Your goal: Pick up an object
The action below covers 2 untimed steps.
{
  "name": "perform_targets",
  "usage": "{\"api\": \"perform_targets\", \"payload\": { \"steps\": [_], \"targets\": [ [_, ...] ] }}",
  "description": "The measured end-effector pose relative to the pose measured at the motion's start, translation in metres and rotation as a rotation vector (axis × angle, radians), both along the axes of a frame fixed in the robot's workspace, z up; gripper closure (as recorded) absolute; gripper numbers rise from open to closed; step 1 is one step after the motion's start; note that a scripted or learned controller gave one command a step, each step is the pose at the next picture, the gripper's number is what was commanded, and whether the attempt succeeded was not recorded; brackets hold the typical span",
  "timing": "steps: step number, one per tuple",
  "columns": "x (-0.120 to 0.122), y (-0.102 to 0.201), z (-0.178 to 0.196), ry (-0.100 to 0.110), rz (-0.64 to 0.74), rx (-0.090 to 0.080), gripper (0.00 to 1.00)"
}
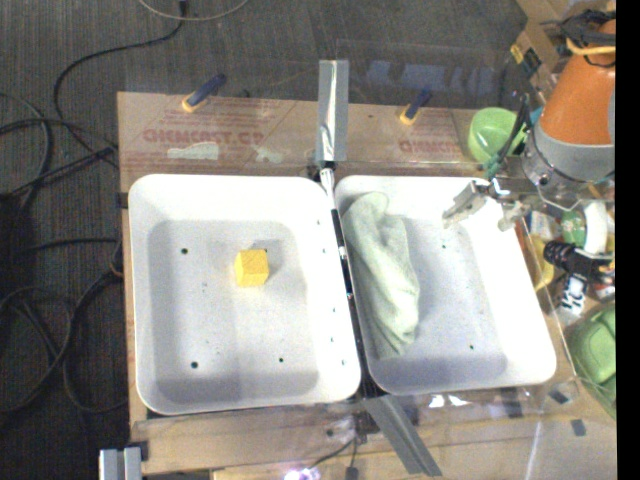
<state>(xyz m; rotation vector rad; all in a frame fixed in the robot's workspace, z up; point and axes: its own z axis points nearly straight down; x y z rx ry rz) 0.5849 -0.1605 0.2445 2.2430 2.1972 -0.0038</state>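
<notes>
Yellow is catching our eye first: a small yellow block (252, 267) is sitting near the middle of the left bin (160, 203), well apart from our gripper (478, 202), which is hovering at the upper right of the frame above the right bin (520, 353). A pale green cloth (388, 273) is lying along that bin's left side. We cannot tell the gripper's state. We are judging that a descent here risks closing on bare floor, or merely snagging a fold of cloth.
</notes>
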Motion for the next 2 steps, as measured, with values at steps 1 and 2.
{"api": "perform_targets", "payload": {
  "steps": [1, 2],
  "targets": [
    [0.011, -0.037, 0.004, 0.001, 0.130, -0.002, 0.00],
    [0.004, 0.070, -0.053, 0.001, 0.250, 0.004, 0.00]
  ]
}}
